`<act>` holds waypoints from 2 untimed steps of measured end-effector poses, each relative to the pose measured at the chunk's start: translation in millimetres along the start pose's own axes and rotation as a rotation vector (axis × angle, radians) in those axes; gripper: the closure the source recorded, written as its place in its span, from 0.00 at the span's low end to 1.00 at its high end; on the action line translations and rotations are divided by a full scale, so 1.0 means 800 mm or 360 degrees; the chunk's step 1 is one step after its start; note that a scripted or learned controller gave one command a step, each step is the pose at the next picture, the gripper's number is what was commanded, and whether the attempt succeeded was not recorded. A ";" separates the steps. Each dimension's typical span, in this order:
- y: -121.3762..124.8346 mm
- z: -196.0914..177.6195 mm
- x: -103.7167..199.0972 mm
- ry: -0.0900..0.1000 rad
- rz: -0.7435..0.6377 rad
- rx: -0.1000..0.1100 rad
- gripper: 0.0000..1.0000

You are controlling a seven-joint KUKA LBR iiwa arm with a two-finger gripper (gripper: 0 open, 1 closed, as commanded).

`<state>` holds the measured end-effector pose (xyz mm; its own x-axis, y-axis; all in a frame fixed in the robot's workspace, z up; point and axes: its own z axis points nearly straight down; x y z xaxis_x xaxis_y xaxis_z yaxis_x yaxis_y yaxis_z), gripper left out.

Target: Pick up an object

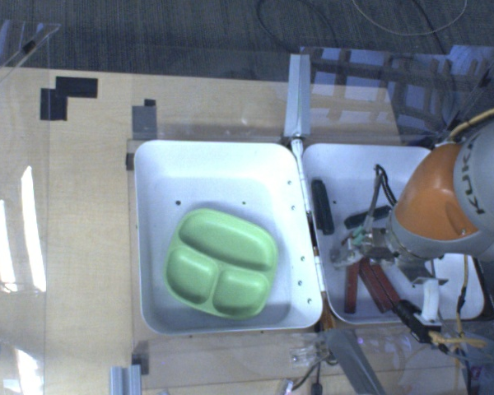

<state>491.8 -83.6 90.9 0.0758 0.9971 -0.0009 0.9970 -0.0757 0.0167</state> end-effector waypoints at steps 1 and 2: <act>0.004 -0.016 0.000 -0.0002 -0.0002 -0.0015 1.00; 0.057 -0.118 0.097 0.0001 -0.0108 0.0014 1.00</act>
